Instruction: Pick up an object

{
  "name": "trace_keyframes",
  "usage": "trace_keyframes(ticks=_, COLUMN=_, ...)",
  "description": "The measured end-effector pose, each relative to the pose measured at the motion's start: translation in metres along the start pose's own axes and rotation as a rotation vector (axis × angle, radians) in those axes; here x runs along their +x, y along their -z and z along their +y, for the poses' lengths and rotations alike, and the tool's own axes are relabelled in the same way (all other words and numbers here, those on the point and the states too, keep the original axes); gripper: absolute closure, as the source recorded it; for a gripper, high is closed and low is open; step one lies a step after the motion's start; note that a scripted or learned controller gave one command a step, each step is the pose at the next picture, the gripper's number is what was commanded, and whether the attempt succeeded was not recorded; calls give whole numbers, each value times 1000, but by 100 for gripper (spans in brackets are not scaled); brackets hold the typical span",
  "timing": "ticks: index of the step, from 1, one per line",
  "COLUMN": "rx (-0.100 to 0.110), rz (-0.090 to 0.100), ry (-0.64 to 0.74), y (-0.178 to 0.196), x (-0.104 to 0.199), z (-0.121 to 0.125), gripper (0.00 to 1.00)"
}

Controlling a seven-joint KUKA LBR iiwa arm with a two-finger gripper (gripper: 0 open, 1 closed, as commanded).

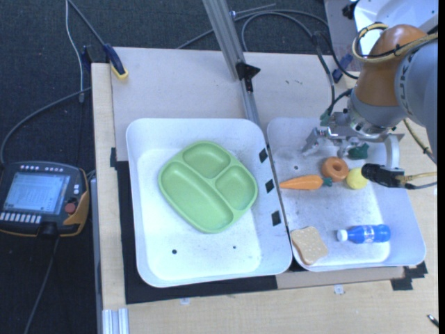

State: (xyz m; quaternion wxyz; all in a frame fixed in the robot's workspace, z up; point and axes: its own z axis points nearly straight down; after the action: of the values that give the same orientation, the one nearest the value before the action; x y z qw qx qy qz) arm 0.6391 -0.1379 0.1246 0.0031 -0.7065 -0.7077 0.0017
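While the arm reaches in from the right over the far part of the right bin, its gripper hangs low above the bin floor, just beyond a small ring-shaped doughnut; whether the fingers are open or closed cannot be told, and nothing is visibly caught in them. That places it for a short drop onto the nearest pieces. A carrot lies just left of the doughnut and a yellow ball just right, so neighbours crowd any grasp there. Nearer lie a slice of bread and a blue bottle, well apart. The left bin holds a green divided plate, out of the way.
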Motion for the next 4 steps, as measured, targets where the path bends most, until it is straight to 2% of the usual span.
trace_keyframes(ticks=1, rx=-9, rz=-2, ry=1, y=16, x=0, z=2, gripper=100)
trace_keyframes(ticks=2, rx=-14, rz=-3, ry=0, y=66, x=-1, z=13, gripper=100)
trace_keyframes(ticks=3, rx=-17, rz=-4, ry=0, y=131, x=4, z=16, gripper=100)
trace_keyframes(ticks=4, rx=-12, rz=-3, ry=0, y=158, x=4, z=16, gripper=100)
